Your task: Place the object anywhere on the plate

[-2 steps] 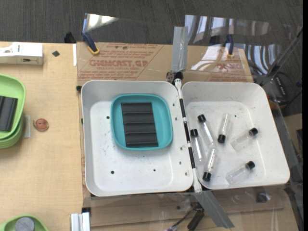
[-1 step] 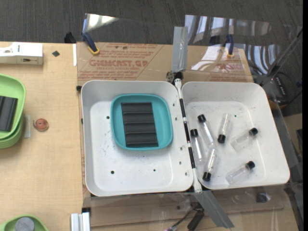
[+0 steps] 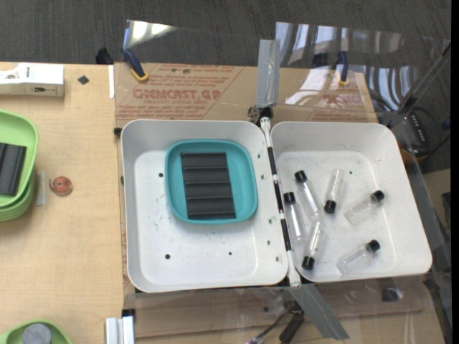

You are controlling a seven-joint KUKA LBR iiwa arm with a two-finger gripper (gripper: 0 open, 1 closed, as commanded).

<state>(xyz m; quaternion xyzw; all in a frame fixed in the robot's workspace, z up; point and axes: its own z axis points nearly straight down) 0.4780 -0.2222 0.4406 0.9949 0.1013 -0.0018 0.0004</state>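
Evidently the objects are small clear vials with black caps, lying loose in the right bin point(image 3: 401, 260); one vial point(image 3: 358, 256) lies apart near the front, others such as the vial point(image 3: 333, 190) crowd mid-bin; the teal plate point(image 3: 174, 188) sits in the left bin point(image 3: 143, 256). They look light, rigid, slick and prone to rolling, perhaps fragile; a grip across the barrel, mid-length, seems safest; whether the claw is open or closed cannot be told.

A teal plate point(image 3: 211, 181), square with rounded corners and a dark ribbed centre, lies flat in the left bin, upper middle of the frame; six clear vials with black caps point(image 3: 330, 192) lie scattered on their sides in the right bin, none on the plate.
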